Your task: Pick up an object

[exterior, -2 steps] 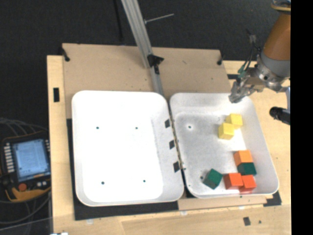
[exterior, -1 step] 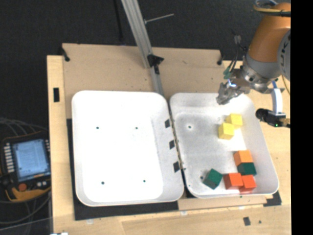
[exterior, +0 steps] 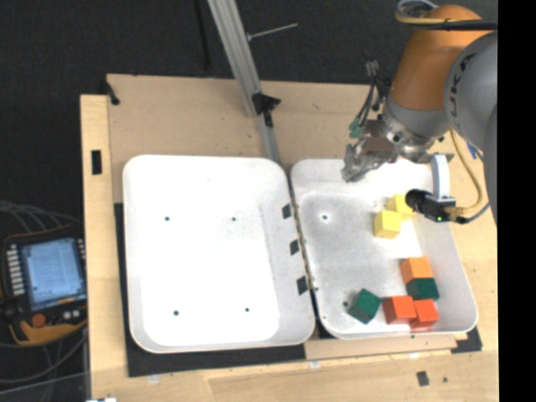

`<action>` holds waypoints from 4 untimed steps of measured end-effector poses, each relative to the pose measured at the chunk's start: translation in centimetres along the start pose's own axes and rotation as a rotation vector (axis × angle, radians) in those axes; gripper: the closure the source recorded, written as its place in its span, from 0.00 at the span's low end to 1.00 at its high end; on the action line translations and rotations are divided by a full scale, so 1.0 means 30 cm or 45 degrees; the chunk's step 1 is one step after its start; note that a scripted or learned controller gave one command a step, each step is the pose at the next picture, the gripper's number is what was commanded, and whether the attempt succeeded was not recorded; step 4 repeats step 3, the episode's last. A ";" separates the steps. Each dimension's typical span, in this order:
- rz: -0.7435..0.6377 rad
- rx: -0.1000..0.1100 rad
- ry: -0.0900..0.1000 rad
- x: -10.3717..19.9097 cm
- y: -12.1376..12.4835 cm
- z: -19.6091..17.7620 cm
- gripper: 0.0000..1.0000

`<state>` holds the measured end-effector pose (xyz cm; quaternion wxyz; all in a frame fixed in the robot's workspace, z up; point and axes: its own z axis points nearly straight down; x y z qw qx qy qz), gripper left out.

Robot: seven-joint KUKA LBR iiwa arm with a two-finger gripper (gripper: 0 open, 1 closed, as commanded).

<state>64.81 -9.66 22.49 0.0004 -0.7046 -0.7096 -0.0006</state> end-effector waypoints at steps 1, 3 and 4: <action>0.002 0.002 -0.001 0.150 -0.027 0.018 1.00; -0.002 0.004 0.002 0.516 -0.097 -0.018 1.00; -0.002 0.004 0.002 0.516 -0.097 -0.018 1.00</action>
